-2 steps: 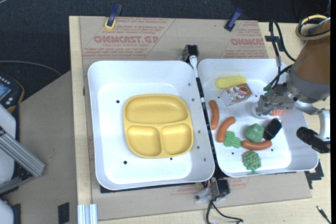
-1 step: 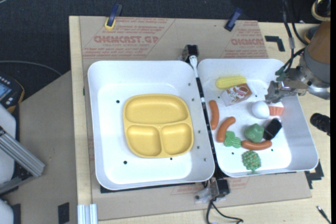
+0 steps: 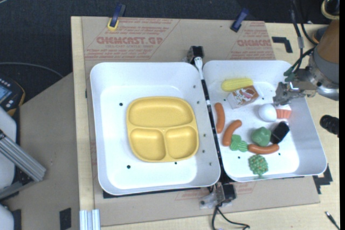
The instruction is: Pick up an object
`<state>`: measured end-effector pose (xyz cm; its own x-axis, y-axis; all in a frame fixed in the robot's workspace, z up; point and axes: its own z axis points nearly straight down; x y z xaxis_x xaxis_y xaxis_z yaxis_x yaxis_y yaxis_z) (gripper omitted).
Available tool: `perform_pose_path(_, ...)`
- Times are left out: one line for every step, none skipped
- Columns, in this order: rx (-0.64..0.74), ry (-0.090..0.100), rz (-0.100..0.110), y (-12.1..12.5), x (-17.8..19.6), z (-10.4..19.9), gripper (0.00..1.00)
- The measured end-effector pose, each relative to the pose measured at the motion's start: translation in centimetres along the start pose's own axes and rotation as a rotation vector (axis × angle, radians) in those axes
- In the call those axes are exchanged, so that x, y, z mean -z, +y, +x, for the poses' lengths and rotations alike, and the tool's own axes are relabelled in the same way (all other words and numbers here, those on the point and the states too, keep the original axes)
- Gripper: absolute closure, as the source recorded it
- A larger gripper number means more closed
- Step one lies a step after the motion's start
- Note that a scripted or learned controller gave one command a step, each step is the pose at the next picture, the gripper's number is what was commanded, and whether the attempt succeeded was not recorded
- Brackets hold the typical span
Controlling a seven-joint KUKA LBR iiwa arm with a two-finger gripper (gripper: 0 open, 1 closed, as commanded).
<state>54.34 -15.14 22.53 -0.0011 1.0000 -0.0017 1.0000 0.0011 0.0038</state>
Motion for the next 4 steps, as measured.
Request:
perform_pose_path(0.004, 0.004, 0.004, 0.0, 0.8, 5.5, 1.0)
perform_pose_path(0.004, 0.004, 0.007, -0.8, -0.5, 10.8, 1.0)
perform_pose_path(0.006, 0.004, 0.003, -1.1, 0.2, 16.7, 1.0)
perform_pose_path(0.004, 0.004, 0.007, -2.7, 0.9, 20.8, 1.0)
